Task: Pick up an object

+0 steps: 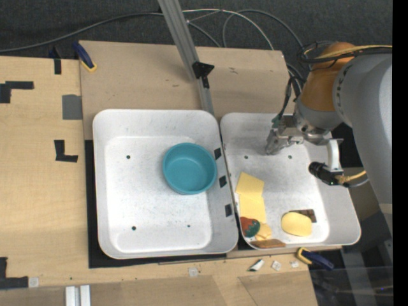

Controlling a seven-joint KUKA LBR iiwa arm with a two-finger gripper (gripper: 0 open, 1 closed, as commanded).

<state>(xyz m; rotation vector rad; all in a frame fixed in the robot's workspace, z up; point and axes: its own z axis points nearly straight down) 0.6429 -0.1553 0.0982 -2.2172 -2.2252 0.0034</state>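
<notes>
In the right bin [331,231], toward its far end, the gripper [278,144] hangs low over bare white floor, with nothing between its fingers. Whether the fingers are spread or closed I cannot tell from this slant; they read as one grey block.

The things to pick lie at the near end of the same bin, well apart from the gripper. A yellow sponge [250,196] lies flat beside the bin's left wall, long axis running roughly from far to near; its far edge is the closest target, down and slightly left of the fingers in this view. Past it, in the near-left corner, a small red and green object [249,226], too small to identify. A yellow lemon-like lump [296,224] sits near the near wall, almost straight down-view from the gripper, touching a dark brown piece [306,214].

The left bin [115,171] holds a blue bowl [189,168], farther off and across the divider.

Judgement: the sponge is the nearest candidate; the move is a travel toward the near end, then descent.
</notes>
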